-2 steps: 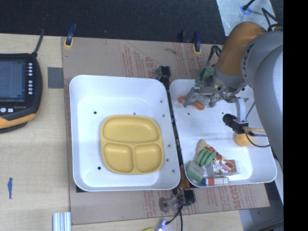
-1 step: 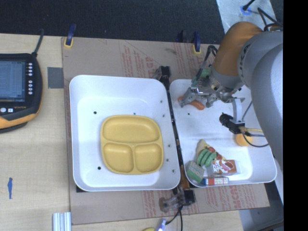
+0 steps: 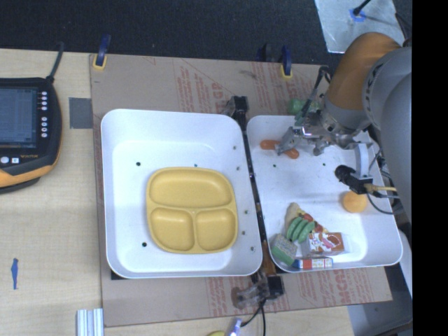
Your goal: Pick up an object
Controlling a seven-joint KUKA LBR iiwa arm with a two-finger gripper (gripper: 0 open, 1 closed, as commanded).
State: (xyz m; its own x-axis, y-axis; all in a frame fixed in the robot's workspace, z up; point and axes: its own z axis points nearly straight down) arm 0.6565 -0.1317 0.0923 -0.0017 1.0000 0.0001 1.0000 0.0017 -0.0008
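Camera view, metal gripper [image 3: 292, 143] sat low by the right bin's [image 3: 378, 254] far edge, small orange carrot-shaped piece [image 3: 279, 148] just beside its fingertips, jaw state unclear, smooth yellow compartment tray [image 3: 191, 209] in left bin [image 3: 126, 187].

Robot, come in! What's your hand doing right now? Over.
Gripper low at right bin's far end, beside small orange piece. Nothing seen held. Orange ball, packet pile untouched nearby.

Bright, even overhead light; slight glare on white bins [image 3: 112, 187]; soft, grainy focus.

Tool [image 3: 292, 143] low, arm from right
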